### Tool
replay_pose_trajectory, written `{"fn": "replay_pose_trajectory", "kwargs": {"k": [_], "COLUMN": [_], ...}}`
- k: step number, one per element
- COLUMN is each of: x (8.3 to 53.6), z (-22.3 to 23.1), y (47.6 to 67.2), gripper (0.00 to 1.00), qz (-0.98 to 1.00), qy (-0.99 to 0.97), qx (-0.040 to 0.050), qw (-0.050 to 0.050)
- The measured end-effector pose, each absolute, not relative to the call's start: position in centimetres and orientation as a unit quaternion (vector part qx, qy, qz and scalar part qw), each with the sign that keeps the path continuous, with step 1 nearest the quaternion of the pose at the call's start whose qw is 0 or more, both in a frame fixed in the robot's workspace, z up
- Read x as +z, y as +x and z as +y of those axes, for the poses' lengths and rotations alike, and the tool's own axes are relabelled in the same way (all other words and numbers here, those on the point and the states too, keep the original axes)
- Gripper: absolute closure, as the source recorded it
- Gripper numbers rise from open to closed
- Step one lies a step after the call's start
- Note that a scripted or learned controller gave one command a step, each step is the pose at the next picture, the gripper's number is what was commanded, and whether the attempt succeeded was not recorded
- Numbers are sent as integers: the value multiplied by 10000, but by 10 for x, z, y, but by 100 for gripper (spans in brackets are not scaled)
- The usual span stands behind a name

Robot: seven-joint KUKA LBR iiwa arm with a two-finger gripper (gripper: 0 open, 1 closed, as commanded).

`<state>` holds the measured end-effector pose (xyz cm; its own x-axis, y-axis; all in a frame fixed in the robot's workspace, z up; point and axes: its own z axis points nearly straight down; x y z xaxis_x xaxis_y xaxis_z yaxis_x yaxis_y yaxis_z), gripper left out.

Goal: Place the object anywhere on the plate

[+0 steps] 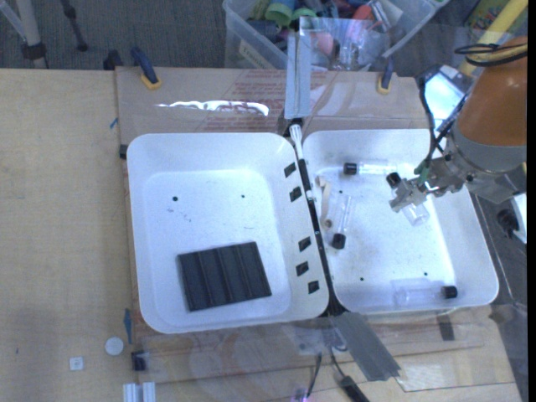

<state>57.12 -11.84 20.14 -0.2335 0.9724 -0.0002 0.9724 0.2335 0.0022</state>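
Looking right of the dark ribbed plate (224, 275), you find four clear vials; the jaws (409, 198) pinch one vial (415, 213) above the right bin (469, 224).

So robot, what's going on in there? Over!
Gripper over right bin, a clear vial at its tip, grip unconfirmed. Dark plate in left bin, nothing on it. Centre divider lies between.
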Motion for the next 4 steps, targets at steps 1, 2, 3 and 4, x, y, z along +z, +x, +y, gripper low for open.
{"fn": "replay_pose_trajectory", "kwargs": {"k": [1,2,3,4], "x": [277,287,280,309], "z": [-62,-15,36,113], "y": [597,667,667,667], "gripper": [100,100,100,100], "qz": [8345,8405,8741,9279], "qy": [5510,5418,4858,3727], "qx": [10,5,-1,18], "qw": [17,12,-6,27]}}
